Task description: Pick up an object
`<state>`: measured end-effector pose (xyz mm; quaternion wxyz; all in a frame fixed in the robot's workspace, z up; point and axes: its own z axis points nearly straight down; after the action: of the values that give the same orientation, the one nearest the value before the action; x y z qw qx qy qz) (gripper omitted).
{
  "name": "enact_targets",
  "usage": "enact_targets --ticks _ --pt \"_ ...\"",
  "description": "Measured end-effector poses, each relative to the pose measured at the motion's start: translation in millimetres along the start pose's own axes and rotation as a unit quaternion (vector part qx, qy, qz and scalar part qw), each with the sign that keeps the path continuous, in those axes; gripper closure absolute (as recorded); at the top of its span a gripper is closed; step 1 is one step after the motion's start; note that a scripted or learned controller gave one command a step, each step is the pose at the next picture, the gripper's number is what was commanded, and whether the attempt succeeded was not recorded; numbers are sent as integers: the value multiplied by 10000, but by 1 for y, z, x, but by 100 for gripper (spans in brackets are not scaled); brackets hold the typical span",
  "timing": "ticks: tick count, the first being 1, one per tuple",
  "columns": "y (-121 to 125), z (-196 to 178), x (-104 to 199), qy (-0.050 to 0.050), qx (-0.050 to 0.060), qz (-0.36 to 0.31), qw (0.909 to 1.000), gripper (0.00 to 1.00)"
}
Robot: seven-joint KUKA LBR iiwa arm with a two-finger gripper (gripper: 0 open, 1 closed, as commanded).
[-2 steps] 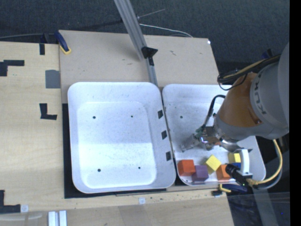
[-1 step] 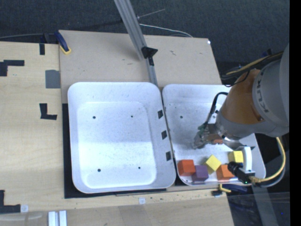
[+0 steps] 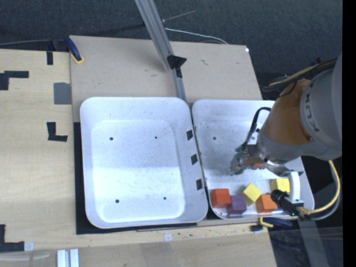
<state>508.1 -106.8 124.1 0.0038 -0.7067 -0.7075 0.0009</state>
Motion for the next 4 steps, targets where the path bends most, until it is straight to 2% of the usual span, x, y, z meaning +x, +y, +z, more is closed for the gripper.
enact_targets --ticks 1,2,3,4 --pt "34 -72 77 -9 -68 -47 10000 100" --pt "30 -77 72 -25 -14 -9 10000 100" --pt "123 -264 45 -34 -80 -8 10000 100" --pt "106 -350 -1 -39 -76 14 10000 100"
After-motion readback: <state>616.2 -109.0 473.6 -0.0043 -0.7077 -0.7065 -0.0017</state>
